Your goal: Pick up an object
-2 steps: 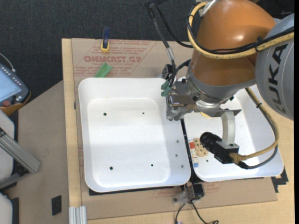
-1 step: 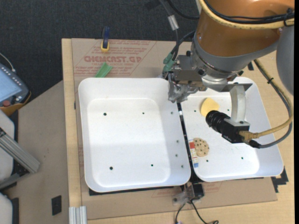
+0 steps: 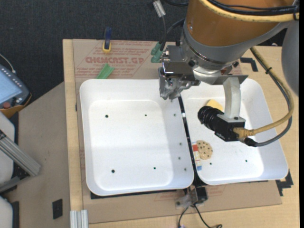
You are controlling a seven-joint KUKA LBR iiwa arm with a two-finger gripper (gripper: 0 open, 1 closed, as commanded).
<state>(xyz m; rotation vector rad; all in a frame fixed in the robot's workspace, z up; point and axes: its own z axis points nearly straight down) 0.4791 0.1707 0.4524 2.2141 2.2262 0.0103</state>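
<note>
Grey arm with orange band (image 3: 237, 13) reaches in from the right. Its two-finger tool (image 3: 168, 93) hangs over the divide between the two shallow white plastic bins, at the far end. Can't tell how far open it is or whether it has hold of anything (too small and blurred).

Right white bin (image 3: 266, 165) contains: a round tan cookie-patterned object (image 3: 204, 149) near its left wall, and a yellow object (image 3: 213, 104) partly hidden behind the black wrist-mounted camera unit (image 3: 219, 123). Left white bin (image 3: 128, 141) sits just beside it on the brown cardboard-topped desk (image 3: 118, 56). Green clips (image 3: 105, 71) on the cardboard behind.
</note>
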